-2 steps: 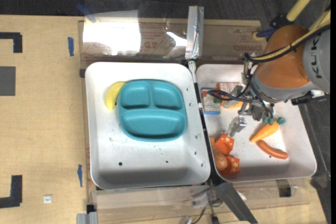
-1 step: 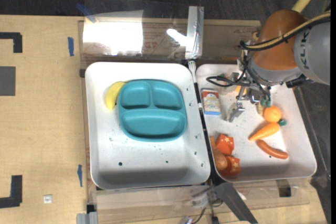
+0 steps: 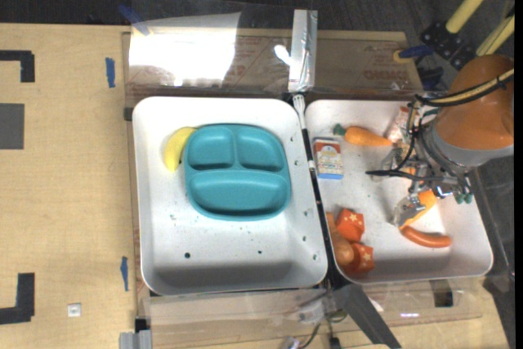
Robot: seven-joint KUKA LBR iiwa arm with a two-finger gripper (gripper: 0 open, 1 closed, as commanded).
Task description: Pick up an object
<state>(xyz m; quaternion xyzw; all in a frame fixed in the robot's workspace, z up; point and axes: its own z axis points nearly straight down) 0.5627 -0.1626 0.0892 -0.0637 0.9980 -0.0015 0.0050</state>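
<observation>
My gripper (image 3: 414, 204) hangs low over the right side of the right bin (image 3: 372, 270), below the arm's orange band (image 3: 482, 114). A small orange piece (image 3: 426, 199) lies right at the gripper's tip; whether it is gripped is unclear. Just below it lies a red-orange sausage (image 3: 425, 238). An orange carrot (image 3: 365, 136) rests at the bin's far side. A small red and white carton (image 3: 328, 158) lies by the left wall. Red and orange toy fruits (image 3: 351, 237) cluster at the near left corner.
The left bin (image 3: 155, 257) holds a teal divided plate (image 3: 237, 169) with a yellow banana (image 3: 173, 147) partly hidden under its left edge. A clear plastic sheet (image 3: 212, 45) and a taped divider (image 3: 303, 45) stand behind the bins. Black cables (image 3: 392, 172) hang near the wrist.
</observation>
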